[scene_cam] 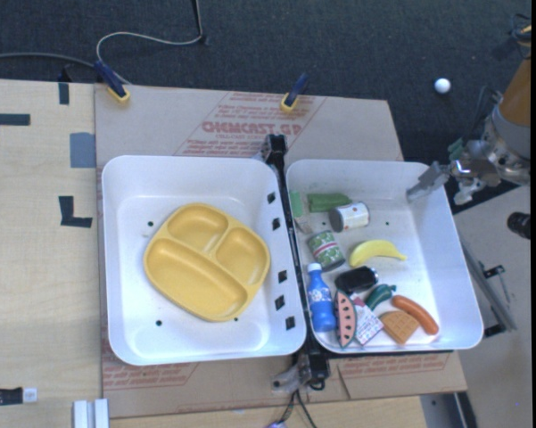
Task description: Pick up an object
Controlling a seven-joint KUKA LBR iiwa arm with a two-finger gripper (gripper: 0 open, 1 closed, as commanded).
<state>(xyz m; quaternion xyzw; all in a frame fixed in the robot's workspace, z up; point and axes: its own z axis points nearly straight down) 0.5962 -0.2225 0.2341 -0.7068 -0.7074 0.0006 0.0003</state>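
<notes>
**Table with cardboard sheet and two white bins**

The table has a pale wood top with dark tape marks along its left part. A brown cardboard sheet with red printing lies flat on it, held at its far edge by two blue-and-yellow clamps. On the cardboard sit two shallow white bins, touching side by side: the left bin and the right bin.

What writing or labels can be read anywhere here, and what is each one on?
"CHEMCAST GP", red print on the brown cardboard sheet under the bins; the smaller red lines beside it are too blurred to read.
Labels on the blue bottle and the green can: too small to read.
</notes>
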